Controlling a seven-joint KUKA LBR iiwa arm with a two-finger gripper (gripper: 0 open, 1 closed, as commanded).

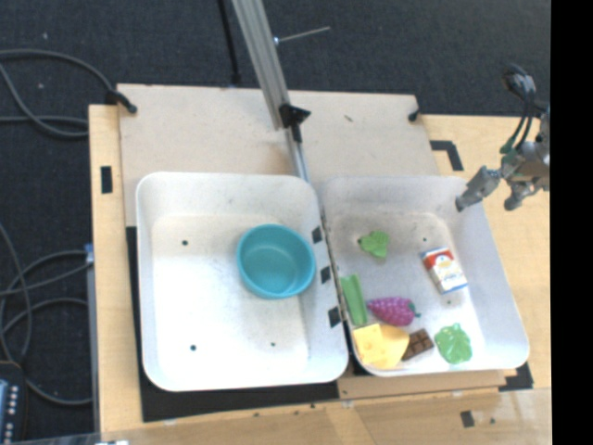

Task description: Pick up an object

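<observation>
My gripper (491, 195) hangs at the right edge of the view, over the far right corner of the right bin (496, 276). It is open, with nothing between its fingers (470, 194). Below it in that bin lie a red and white carton (446, 270), a small green leafy piece (374, 243), a long green vegetable (352, 298), purple grapes (391, 310), a yellow cheese wedge (380, 346), a brown chocolate piece (420, 343) and a green pepper-like toy (453, 342). A blue bowl (275, 260) stands upright in the left bin (167, 286).
A slanted aluminium rail (264, 54) runs from the top of the view down to the gap between the bins. Cables lie on the dark floor at the left. The toys crowd the near half of the right bin.
</observation>
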